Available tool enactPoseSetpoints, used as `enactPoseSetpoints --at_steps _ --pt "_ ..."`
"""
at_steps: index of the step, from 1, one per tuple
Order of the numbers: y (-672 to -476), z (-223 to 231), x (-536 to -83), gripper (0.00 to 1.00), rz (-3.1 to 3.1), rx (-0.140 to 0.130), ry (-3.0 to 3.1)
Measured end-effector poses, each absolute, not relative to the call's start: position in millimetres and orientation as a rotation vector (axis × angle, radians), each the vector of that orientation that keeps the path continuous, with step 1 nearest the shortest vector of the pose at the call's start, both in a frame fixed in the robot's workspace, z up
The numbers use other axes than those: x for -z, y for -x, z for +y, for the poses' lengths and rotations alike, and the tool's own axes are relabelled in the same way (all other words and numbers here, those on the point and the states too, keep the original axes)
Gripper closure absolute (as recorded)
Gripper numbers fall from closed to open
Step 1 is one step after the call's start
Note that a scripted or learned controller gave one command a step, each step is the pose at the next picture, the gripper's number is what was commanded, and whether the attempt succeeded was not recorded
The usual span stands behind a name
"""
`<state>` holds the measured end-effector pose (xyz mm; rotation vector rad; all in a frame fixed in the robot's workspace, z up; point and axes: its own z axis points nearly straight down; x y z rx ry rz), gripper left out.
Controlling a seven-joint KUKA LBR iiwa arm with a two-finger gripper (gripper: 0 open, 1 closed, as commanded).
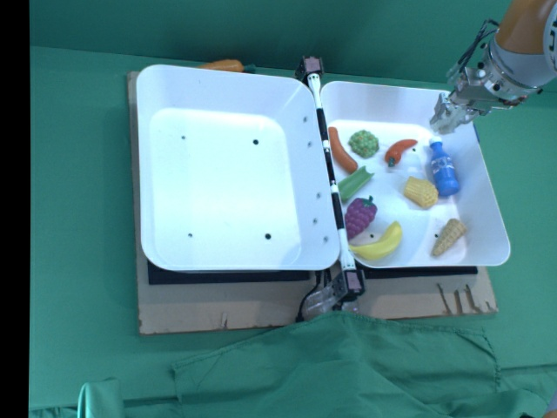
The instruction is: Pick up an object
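Now | right bin [487, 233]: bottle [444, 169], banana [379, 244], grapes [360, 215] | gripper [451, 115]: state unclear

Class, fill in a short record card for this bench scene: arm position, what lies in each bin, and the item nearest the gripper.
gripper: over the right bin's far edge
right bin: blue bottle, banana, grapes, corn, red pepper, sausage, cone
left bin: bare white floor
nearest item: blue bottle

arm [531, 16] cut off by top-right edge, orange object [223, 64] half hidden behind left bin [174, 85]
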<state>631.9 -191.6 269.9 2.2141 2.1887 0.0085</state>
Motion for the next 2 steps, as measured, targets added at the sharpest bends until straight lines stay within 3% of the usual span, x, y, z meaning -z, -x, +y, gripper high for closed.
enactPoseSetpoints --at_steps 1,2 --pt "-632.7 -193 -283 1.00 2.181 -0.011 -2.213" --pt "-703.4 -186 -227 1.00 2.217 -0.003 -2.215"
